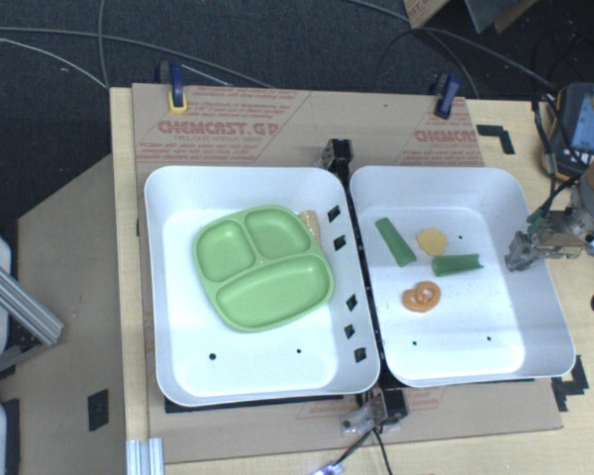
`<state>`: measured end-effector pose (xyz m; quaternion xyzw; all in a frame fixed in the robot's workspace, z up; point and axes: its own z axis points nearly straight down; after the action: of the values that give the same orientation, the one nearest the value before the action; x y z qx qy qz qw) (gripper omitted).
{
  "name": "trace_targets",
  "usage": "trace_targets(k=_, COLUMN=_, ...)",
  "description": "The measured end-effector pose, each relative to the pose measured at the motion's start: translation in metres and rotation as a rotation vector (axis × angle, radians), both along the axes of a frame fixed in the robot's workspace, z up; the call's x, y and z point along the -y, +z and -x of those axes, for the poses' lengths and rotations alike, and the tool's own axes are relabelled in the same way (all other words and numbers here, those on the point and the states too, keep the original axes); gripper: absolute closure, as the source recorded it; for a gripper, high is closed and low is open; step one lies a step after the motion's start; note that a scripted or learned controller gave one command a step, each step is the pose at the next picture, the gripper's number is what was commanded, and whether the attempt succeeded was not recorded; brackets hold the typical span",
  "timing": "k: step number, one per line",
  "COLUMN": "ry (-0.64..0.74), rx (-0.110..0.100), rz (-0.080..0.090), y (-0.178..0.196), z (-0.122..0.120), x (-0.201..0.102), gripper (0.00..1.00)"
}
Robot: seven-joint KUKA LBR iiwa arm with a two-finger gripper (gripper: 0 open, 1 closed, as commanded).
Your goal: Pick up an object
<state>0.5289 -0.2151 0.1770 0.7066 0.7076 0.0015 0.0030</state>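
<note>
Showing "CHEMCAST GP" in red print, bench board point(218, 127) is lying under both bins. Gripper point(523, 252) is hovering by orange pretzel-shaped piece point(422, 296); finger state unclear.

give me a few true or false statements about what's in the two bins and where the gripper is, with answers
1. The green divided plate lies in the left bin. True.
2. The orange ring sits on the plate. False: it lies on the floor of the right bin.
3. Two green strips, the long green strip and the short green strip, lie in the right bin. True.
4. The yellow piece lies in the left bin. False: it lies in the right bin, between the two strips.
5. The gripper is above the plate. False: it is at the right bin's right wall.
</note>
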Motion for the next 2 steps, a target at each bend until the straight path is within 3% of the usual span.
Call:
trace_targets(k=1, ry=0.000, rx=-0.002, rz=-0.001, y=0.028, z=-0.001, x=0.000, gripper=1.00)
trace_targets(k=2, ry=0.004, rx=-0.008, rz=-0.005, y=0.022, z=-0.004, x=-0.049, gripper=1.00)
